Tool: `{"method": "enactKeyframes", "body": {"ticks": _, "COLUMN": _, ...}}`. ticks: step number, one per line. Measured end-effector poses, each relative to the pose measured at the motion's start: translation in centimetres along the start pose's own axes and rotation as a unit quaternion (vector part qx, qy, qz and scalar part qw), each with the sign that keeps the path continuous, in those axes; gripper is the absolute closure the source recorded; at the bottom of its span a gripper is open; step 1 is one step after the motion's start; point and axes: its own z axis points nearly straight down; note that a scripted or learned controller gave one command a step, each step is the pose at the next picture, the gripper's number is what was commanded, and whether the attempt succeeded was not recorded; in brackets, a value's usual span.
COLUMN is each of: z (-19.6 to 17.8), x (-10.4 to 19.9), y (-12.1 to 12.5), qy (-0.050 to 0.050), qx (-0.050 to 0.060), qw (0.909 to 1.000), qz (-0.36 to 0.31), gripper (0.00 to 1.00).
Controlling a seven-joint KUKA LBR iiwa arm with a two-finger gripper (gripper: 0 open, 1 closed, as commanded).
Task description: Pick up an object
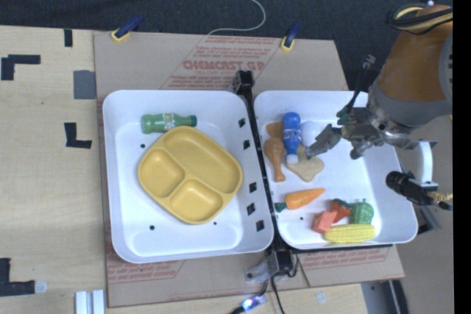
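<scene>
Down at the bottom edge, cardboard [221,62] sheets line the bench under both bins, clamped at the far side by a yellow clip [126,27] and a blue clip [291,34]. Red print on the cardboard reads upside down from here and I can't make it out. Beyond that is dark carpet with a thin white cable [228,0] snaking across it.

Left bin [118,180] has a green bottle [168,122] lying on its side near the far wall, just beside a yellow divided plate [190,173] sitting in the middle.

Right bin [397,232] is busier: a blue bottle [292,130] with a white label, a tan drumstick [275,152] next to it, a beige cookie-like piece [306,169], an orange carrot [305,197], then a red toy [329,218], a green pepper [361,212] and a yellow corn cob [350,234] bunched in the near corner.

The gripper [340,142] comes in from the right, its fingers [318,141] spread apart with nothing between them, one tip just beside the blue bottle and over the cookie piece.
</scene>
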Motion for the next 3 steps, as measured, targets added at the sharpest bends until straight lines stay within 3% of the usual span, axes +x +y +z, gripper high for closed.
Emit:
{"method": "enactKeyframes", "body": {"ticks": 1, "z": -0.5, "x": 0.0, "y": 0.2, "qy": -0.001, "qx": -0.006, "qw": 1.0000, "qz": -0.001, "gripper": 0.00}}
{"method": "enactKeyframes", "body": {"ticks": 3, "z": 9.1, "x": -0.1, "y": 0.8, "qy": 0.000, "qx": -0.003, "qw": 1.0000, "qz": -0.002, "gripper": 0.00}}
